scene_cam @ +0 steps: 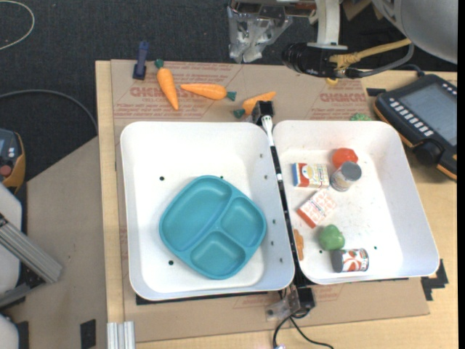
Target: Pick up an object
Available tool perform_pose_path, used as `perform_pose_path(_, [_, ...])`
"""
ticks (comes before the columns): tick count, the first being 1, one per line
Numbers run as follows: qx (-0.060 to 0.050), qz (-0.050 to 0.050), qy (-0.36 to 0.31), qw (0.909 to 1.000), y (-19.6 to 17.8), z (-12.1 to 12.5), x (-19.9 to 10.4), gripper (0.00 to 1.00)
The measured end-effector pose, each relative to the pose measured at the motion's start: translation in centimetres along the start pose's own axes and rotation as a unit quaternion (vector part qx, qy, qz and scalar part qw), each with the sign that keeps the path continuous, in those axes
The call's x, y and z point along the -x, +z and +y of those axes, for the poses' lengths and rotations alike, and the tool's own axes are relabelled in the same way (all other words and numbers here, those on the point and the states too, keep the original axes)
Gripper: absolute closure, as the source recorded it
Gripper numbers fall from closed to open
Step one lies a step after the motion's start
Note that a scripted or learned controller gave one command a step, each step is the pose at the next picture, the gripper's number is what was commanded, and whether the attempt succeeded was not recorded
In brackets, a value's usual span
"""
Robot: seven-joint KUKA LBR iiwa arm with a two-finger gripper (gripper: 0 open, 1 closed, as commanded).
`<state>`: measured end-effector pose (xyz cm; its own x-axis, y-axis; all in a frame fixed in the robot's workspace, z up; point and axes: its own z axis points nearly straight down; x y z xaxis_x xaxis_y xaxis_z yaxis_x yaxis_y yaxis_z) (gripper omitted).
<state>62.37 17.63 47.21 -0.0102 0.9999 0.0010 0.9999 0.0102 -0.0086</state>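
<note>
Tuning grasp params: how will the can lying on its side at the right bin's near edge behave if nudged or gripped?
The can lies on its side, so a nudge across its axis would probably roll it. It looks rigid and smooth, so fingers might slip on the curve. The green ball-like toy sits right beside it and may get bumped.

Bright, even light from overhead floods the scene, and the two shallow white plastic bins [138,195] glow almost blown-out along their rims. Soft, short shadows sit tight under the teal divided plastic tray [212,226] and the small round green object [331,236], so the source is diffuse. The dark carpeted floor [65,57] swallows detail at the left. Focus is fair across the middle; print on the brown cardboard sheet [211,75] on the counter reads soft. The upper-right corner blurs into a pale grey out-of-focus mass [418,9].
</note>
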Motion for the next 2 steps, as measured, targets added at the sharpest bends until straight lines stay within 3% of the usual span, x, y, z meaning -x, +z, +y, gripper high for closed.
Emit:
perform_pose_path(1, [0.000,0.000,0.000,1.0000,3.1,-9.0,-5.3,1.00])
perform_pose_path(2, [0.012,0.001,0.006,0.9999,-6.9,-2.9,-4.8,1.00])
